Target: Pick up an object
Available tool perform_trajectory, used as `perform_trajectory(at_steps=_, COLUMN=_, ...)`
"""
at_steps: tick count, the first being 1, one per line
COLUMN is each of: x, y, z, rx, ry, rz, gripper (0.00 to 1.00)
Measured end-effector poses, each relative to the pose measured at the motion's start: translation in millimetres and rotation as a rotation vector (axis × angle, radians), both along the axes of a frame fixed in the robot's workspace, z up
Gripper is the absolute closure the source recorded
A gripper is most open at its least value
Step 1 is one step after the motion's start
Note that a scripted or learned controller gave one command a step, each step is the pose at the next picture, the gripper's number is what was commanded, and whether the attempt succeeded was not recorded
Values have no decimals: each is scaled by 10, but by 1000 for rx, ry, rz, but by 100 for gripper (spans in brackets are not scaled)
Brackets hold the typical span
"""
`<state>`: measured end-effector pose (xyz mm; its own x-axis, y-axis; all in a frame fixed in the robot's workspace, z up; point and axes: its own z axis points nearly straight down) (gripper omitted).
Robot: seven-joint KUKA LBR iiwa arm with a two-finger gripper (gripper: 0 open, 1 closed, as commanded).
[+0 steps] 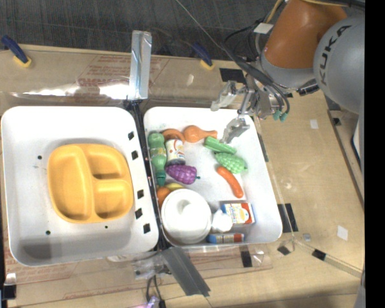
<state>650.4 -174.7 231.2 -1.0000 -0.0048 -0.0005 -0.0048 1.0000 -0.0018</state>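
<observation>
The right bin [264, 172] holds several toy foods: a purple grape bunch [181, 172], an orange carrot [230, 181], a green pickle [232, 163], a green bean pod [219, 146], an orange pear shape [196, 133], a small can [174, 150], a green corn piece [157, 151], a white bowl [186, 216] and a small carton [238, 213]. My gripper [234, 116] hangs above the bin's far right corner, its fingers open with nothing between them. One fingertip [233, 131] sits just above the bean pod.
The left bin [25, 127] holds a yellow divided tray [90, 181]. A silver taped divider [140, 63] stands at the back between the bins. Cables run behind the right bin. Bare bench lies to the right.
</observation>
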Motion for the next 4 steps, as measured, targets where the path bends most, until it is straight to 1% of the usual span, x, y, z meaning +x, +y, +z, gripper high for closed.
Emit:
perform_trajectory(at_steps=1, x=4, y=-158, z=-1241, rx=5, ry=8, rz=69, gripper=0)
perform_trajectory(at_steps=2, x=-813, y=-195, z=-1383, rx=2, ry=-1, rz=54, gripper=0)
perform_trajectory(at_steps=3, x=-912, y=-24, z=-1391, rx=3, ry=2, rz=-106, gripper=0)
perform_trajectory(at_steps=4, x=-893, y=-8, z=-1283, rx=2, ry=-1, rz=-99, gripper=100)
